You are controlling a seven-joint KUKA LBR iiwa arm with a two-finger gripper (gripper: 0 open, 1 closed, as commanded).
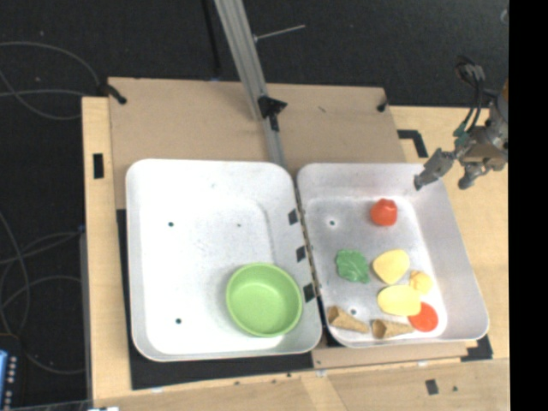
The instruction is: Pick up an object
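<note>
Now the end effector hangs released, nothing between its fingers, above the right bin's far corner. Best target: the tomato, standing apart from the clutter.

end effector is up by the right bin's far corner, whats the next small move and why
Probably shift the end effector inward over the right bin, toward the red ball. It sits at the bin's far right corner holding nothing, and the ball lies nearest, apart from the other pieces, so a descent there looks least crowded.
</note>
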